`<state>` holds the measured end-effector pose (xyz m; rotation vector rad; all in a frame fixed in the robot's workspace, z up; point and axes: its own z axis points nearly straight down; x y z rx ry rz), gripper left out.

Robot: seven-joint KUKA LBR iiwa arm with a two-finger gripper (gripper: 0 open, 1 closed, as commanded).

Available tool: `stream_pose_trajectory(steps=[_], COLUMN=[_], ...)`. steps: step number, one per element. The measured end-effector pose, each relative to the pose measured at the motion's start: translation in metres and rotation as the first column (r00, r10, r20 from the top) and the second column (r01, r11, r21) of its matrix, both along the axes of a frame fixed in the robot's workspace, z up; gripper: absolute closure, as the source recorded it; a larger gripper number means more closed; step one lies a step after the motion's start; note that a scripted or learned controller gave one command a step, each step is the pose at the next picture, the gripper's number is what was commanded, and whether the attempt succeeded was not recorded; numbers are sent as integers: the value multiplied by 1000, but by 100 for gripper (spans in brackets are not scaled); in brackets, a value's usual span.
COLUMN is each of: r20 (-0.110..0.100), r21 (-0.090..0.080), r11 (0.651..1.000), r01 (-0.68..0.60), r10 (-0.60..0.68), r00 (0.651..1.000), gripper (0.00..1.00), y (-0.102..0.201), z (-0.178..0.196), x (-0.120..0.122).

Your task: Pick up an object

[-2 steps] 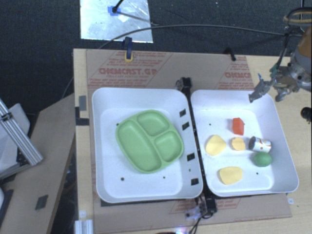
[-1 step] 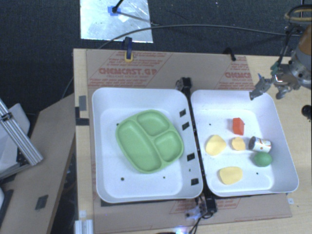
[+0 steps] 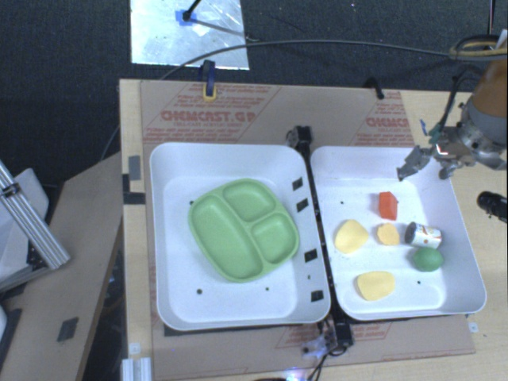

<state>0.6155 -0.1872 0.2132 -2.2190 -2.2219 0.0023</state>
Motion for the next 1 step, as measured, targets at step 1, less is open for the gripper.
stream_pose_trajectory(steps=[1], r20=[-1], r21=[1], r11=[1000], r01=[0], r10=[0], r00=[1000], gripper=[0], y=[7], z=[-57], x=[-6])
